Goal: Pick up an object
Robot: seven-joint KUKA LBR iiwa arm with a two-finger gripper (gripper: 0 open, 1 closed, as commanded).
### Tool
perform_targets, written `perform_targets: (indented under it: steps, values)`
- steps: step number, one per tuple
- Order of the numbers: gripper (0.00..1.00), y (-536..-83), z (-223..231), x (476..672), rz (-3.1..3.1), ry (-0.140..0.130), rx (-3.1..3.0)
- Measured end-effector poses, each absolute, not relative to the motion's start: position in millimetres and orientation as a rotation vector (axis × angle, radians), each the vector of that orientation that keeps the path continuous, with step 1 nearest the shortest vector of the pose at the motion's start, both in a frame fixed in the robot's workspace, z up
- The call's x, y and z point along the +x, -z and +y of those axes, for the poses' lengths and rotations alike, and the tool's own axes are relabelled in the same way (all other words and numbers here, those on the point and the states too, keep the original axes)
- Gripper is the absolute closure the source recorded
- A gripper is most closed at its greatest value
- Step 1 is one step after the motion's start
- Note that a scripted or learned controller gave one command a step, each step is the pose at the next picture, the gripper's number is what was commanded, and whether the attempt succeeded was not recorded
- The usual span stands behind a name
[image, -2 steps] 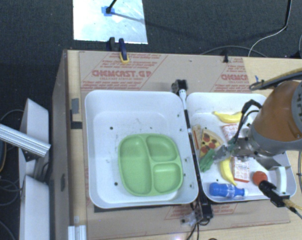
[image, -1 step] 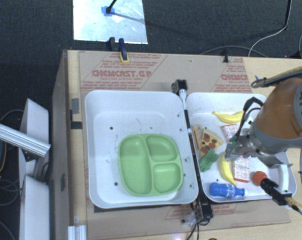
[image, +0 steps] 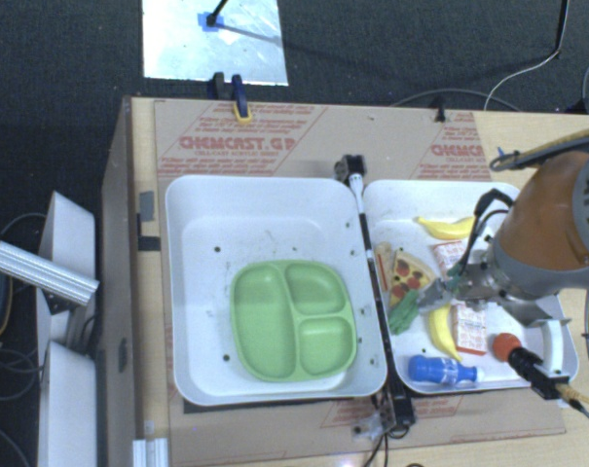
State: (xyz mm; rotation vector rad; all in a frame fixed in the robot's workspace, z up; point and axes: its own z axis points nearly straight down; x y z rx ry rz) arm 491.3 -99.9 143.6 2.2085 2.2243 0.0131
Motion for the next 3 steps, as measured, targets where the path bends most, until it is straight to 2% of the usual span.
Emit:
perform_targets:
  steps: [1,2,3]
  values:
    - [0.0,-87.5,-113.5,489.3,2.216,-0.007,2.213]
    - [1.0,-98.6,-114.7,490.8,2.213,-0.01,2.209]
    - [1.0,-184.9,-38.3,544.7,2.225,-0.005,2.216]
